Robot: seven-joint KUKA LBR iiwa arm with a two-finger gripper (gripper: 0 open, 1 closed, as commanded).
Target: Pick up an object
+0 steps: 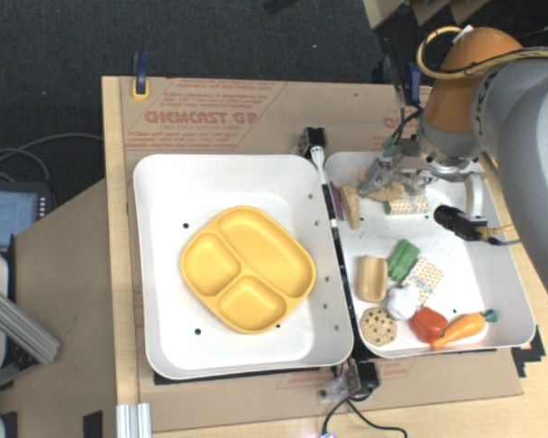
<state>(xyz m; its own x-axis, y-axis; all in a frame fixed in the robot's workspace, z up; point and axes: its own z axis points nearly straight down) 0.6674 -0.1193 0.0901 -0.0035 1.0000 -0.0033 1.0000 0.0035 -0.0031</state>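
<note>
My gripper (pixel 386 180) hangs low over the far left part of the right bin (pixel 502 281), under the grey arm with its orange band. Just below it lie a pale speckled cracker (pixel 407 205) and a slim purple-brown stick (pixel 351 204) near the bin's left wall. Further toward the front sit a green piece (pixel 404 259), a tan bread roll (pixel 373 278), a waffle-patterned cracker (pixel 427 277), a white garlic bulb (pixel 402 302), a cookie (pixel 377 327), a red pepper (pixel 426 324) and a carrot (pixel 463 326). I see nothing held by the gripper.
The left bin (pixel 164 199) holds a yellow divided plate (pixel 247 267). A black-and-white clamp (pixel 314 144) sits at the far end of the seam between the bins. Brown cardboard (pixel 210 112) lies under both bins.
</note>
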